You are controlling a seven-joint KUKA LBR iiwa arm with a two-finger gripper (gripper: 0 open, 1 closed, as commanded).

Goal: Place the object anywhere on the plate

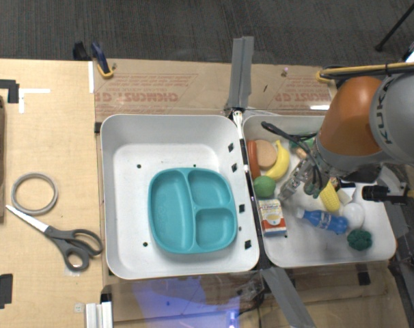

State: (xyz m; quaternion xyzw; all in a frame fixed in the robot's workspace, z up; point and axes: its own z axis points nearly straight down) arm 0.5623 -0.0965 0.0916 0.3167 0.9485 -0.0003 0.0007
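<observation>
Nearest the lower edge of the view, the left bin (111,203) holds the teal plate (192,210), a three-compartment tray lying flat and roughly centred on the bin floor. All three of its compartments are bare.

On the tabletop (43,279) to the left of that bin lie a pair of grey-handled scissors (60,238) and, just above them, a roll of tape (34,193); the two are near each other but apart.

The right bin (316,251) carries the loose objects. Along its near side: a small carton (271,217) against the left wall, a blue bottle (323,220) lying on its side, a white ball (352,214) and a dark green ball (359,238) at the right. Farther in: a green round fruit (264,186), a banana (281,161), and an orange-brown object (265,154) beside it. A yellow object (329,195) sits just right of my jaws.

My jaws (301,178) are lowered into the right bin, between the banana and the yellow object. I cannot tell how far apart they stand, nor whether they have hold of anything. Every object remains in the right bin, well apart from the plate.

Farthest out, my orange band (354,118) overhangs the bin's far right corner.
</observation>
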